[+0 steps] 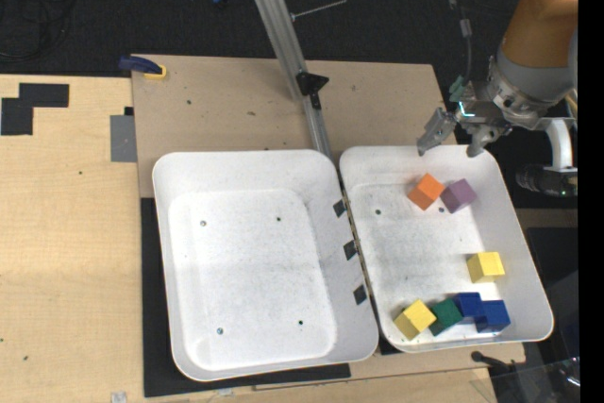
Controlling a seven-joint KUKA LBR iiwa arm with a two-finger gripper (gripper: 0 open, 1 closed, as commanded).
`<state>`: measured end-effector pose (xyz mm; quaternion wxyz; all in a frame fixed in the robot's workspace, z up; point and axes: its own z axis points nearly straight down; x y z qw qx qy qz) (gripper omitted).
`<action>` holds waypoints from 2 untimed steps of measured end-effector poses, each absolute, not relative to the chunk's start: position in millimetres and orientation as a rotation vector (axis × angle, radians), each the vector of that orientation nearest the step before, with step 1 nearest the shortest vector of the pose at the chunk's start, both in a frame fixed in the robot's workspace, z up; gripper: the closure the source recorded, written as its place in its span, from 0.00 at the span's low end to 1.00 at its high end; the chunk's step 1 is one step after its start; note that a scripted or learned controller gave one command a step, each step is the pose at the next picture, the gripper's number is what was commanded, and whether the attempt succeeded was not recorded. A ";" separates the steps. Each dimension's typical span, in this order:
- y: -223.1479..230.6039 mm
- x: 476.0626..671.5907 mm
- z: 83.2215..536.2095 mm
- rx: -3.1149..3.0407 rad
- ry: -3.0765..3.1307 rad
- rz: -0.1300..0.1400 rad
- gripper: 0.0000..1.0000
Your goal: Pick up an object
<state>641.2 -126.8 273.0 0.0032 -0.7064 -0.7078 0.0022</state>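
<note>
On the table [245, 99], the right bin [429, 245] holds every block. The tool [456, 139] hangs spread wide and empty above that bin's far rim. Nearest are the orange block [426, 191] and purple block [459, 195], touching; dropping on the orange's free sides should avoid nudging its neighbour.

No readable text, labels, numbers or signs anywhere.

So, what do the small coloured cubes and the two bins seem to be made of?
The cubes, like the orange cube and purple cube, look like painted wood or matte foam: flat colour, no shine. The white bins look like moulded plastic: smooth rounded rims, speckled floor.
</note>
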 end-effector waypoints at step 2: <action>-128.5 641.5 231.8 -2.217 -2.218 0.008 0.00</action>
